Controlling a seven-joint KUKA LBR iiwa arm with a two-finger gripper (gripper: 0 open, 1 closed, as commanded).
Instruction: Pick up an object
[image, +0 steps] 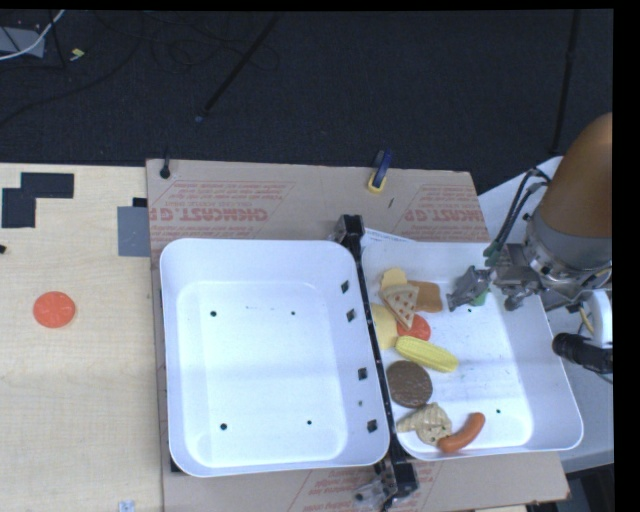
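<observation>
1. At the far left, the pale wooden surface (70, 400) carries an orange disc (54, 310) and a few dark flat shapes, one of them cut off by the frame's left edge.
2. A cardboard sheet (250, 205) with reversed red lettering lies under both bins; its lower edge runs out of the frame.
3. The left bin (175, 350) shows a bare white floor marked with a few small dark dots.
4. A black clamp strip (362, 330) runs between the two bins, and a blue-and-yellow clip (379, 172) sits on the cardboard's far edge.
5. The right bin (540, 400) holds the toy food crowded against its left wall: a cheese wedge (403, 303) lying over a tan piece and a red piece (both partly hidden), a corn cob (427, 353), a brown round cookie (409, 384), a pale lumpy item (427, 423) too blurred to name, and a sausage (464, 433) near the front rim.
6. The end effector (472, 287) hangs over the bin's upper middle, near the cheese wedge but apart from it; whether it is apart or together I cannot tell (it is small and dark against the arm).
7. The arm's orange band (585, 180) is cut off at the right.
</observation>
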